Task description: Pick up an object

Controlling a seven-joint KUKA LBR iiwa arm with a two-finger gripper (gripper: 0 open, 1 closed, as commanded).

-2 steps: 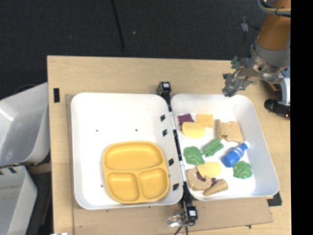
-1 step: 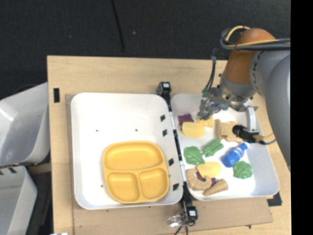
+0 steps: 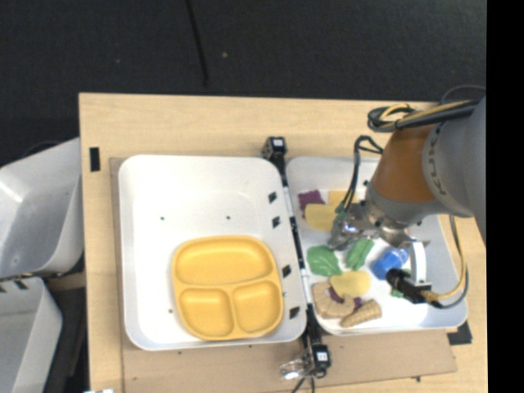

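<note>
Grey arm (image 3: 434, 170) seen nearest camera, at 3 o'clock; gripper (image 3: 354, 232) lowered among toys in right bin (image 3: 454, 301), grip state cannot be told; wooden bench (image 3: 205, 125) backed by dark floor (image 3: 246, 31)

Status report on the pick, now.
Gripper low in right bin, over the toy pile; finger state unreadable. Nothing seen held. Green piece and blue piece crowd it. Yellow tray in left bin.

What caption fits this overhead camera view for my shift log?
KUKA arm reaching into the right bin over mixed toy food pieces; yellow divided tray lies in the left bin.
</note>
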